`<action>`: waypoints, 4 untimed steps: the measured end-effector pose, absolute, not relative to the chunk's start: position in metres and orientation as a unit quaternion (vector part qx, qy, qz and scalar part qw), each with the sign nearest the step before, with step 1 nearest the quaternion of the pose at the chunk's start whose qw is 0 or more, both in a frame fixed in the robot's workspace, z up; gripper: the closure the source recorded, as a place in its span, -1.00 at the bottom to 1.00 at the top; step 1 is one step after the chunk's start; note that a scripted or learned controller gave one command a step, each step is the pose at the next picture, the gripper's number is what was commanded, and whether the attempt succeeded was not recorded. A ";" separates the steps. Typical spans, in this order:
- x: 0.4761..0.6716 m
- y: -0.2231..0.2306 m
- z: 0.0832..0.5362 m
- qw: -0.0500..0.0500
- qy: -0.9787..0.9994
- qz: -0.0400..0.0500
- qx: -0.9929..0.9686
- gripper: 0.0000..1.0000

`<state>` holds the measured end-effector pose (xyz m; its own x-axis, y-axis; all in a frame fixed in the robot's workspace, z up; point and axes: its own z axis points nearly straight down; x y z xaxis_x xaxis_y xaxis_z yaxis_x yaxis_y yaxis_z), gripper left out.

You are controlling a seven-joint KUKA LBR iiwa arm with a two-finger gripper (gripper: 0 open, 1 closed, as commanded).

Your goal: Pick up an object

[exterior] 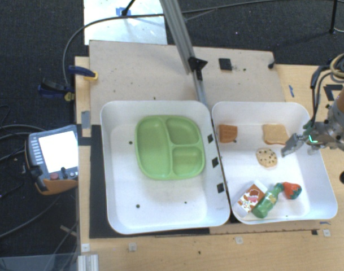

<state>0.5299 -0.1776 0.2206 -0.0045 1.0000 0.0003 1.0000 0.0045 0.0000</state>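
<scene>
**Hand parked at the right bin's edge, cookie just off to its left**

Standing here watching: nearest the front of the right bin point(324, 210) there's a green bottle point(266, 204), a red strawberry-looking toy point(292, 190) and a little printed packet point(251, 197). Further back, the round cookie point(266, 158) lies flat on the white floor, just left of and slightly below the hand point(294, 143). The hand's got nothing in it; can't tell how wide it's open from here. Beyond the cookie are two toast slices point(274, 133) and point(227, 132). Cookie looks the likeliest pick, with plenty of room around it. The left bin point(118, 208) has a green divided plate point(170, 147).
</scene>
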 end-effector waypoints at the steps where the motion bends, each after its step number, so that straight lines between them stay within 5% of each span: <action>1: 0.530 -0.178 0.221 0.000 -0.709 0.000 -0.705 -1.00; 4: 0.535 -0.176 0.087 -0.002 -0.707 -0.001 -0.707 -1.00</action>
